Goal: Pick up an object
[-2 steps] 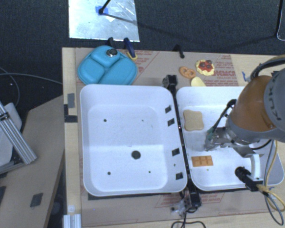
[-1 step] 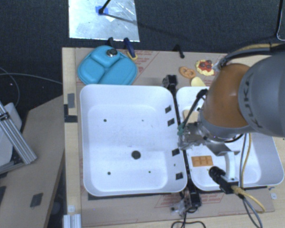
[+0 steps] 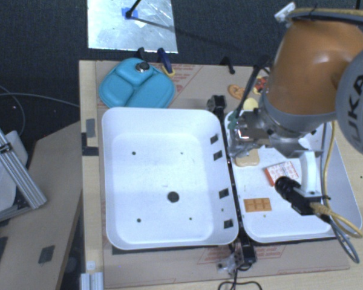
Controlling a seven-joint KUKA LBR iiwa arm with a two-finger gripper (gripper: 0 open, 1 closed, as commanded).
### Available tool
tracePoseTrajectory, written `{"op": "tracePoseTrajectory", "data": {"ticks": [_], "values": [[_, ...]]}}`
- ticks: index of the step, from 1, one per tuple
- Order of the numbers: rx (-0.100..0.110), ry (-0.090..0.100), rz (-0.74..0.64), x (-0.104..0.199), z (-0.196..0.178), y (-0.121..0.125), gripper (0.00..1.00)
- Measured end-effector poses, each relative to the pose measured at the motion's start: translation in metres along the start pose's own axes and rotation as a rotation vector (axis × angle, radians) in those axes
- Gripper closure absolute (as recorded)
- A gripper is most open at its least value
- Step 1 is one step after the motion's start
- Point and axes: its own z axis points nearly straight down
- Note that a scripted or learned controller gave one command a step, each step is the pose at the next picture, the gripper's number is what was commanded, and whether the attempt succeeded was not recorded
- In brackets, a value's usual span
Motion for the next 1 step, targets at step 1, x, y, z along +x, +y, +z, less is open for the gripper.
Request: {"op": "tracePoseTrajectory", "data": {"ticks": [1], "values": [[0.009, -0.009, 0.018, -0.0939, -0.0618, 0.012, 1.0]]}}
